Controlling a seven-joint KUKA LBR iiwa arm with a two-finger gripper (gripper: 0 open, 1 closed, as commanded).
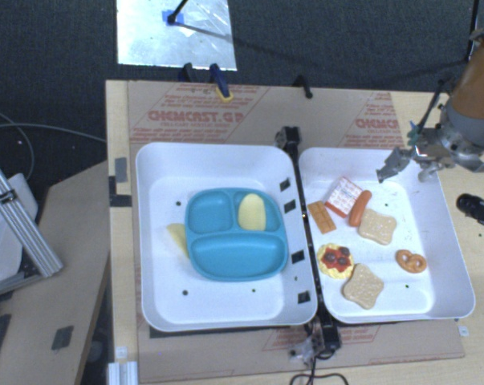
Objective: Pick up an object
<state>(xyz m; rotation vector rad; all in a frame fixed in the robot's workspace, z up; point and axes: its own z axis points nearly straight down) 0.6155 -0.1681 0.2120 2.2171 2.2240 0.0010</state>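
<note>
Grey gripper [400, 165] above right bin [446, 251], upper edge | fingers: cannot tell | step: approach, nothing held | nearest target: sausage [359, 208] beside wafer [342, 196] (well below) | next: descend, align over sausage

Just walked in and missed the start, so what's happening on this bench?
The arm's tool hangs over the upper part of the right bin, holding nothing visible. Below it lie toy foods: a sausage, toast slices, a pretzel and a small pizza. The left bin holds a blue divided plate.
</note>
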